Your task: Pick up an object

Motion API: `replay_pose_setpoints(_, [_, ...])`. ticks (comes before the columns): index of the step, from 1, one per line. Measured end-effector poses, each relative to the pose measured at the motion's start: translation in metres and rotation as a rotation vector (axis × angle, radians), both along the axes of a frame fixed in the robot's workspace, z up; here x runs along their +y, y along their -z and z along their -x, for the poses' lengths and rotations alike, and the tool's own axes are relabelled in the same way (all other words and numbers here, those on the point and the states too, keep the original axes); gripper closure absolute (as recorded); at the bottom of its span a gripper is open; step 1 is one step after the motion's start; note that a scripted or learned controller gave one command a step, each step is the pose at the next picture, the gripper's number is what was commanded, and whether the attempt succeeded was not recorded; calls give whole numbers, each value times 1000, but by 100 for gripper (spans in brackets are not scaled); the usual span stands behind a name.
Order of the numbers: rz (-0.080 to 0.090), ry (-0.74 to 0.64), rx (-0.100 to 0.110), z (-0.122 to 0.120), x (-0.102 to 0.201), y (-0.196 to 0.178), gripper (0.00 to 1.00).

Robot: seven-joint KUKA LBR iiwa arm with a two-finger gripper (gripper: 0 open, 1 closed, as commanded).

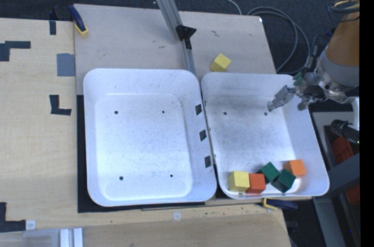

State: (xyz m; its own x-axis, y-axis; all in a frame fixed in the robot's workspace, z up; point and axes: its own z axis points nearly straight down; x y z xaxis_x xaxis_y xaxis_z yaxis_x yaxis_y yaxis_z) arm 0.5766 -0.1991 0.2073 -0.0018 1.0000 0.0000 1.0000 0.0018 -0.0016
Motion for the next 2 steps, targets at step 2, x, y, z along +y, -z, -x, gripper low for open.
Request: replay_pose_setpoints(2, [1, -4, -6, -88, 1, -68, 0])
